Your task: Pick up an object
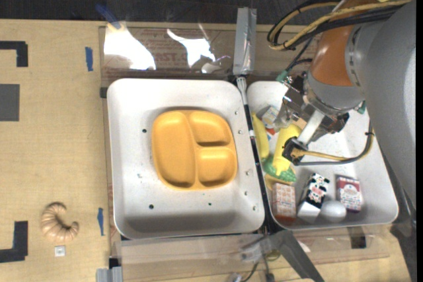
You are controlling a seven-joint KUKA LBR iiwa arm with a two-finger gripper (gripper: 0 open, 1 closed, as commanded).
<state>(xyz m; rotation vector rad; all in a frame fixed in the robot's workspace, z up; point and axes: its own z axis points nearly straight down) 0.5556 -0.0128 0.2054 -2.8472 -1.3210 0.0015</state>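
Far left: croissant-like toy (59, 221) on bench (53, 109). Then left bin (125, 142) with yellow divided plate (193, 147). In right bin (383, 201), long yellow toy (262, 142) lies against left wall, long axis near-to-far. gripper (285, 117) hovers just right of it. Open or closed: cannot tell. Nothing visibly held. cow-print carton (318, 189) further right, near front.

We look down from one camera fixed above the bench (53, 109), at a slight slant, close enough that the left bin (125, 142) and the right bin (378, 185) span most of our view; the arm (393, 69) enters from the right.
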